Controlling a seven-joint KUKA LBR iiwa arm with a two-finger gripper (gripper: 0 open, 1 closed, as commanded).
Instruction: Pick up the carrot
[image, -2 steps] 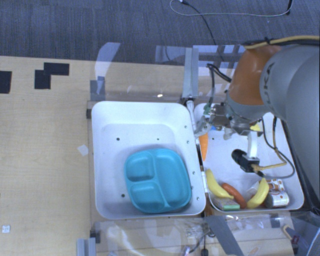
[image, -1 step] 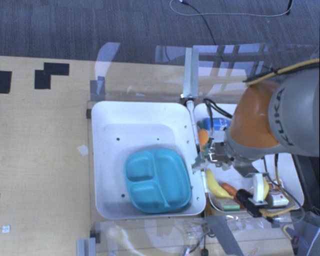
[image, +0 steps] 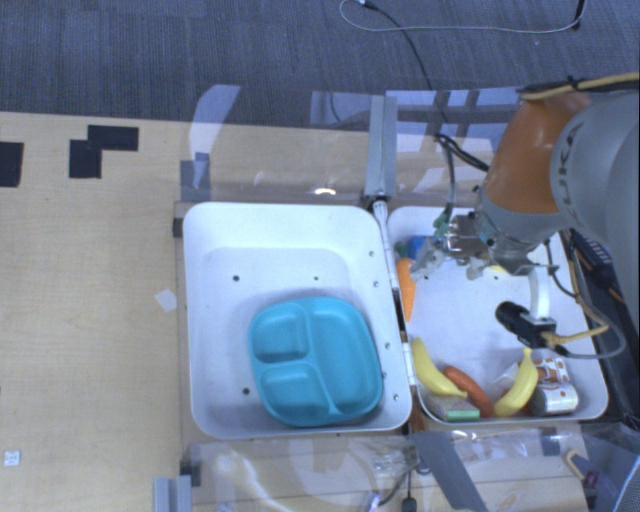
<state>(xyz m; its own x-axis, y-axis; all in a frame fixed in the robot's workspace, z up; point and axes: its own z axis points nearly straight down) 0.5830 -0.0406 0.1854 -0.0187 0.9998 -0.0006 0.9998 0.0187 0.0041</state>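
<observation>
The carrot (image: 405, 287) lies in the right bin (image: 470, 330), pressed against its left wall just beside the divider between the two bins. Its long axis runs up and down the camera view — one end toward the bin's far corner, the other toward the bananas. The hand (image: 462, 247) hangs over the far part of the same bin, to the right of the carrot's upper end, near it but apart — whether it is open or closed I cannot tell. Nothing is visibly gripped.
</observation>
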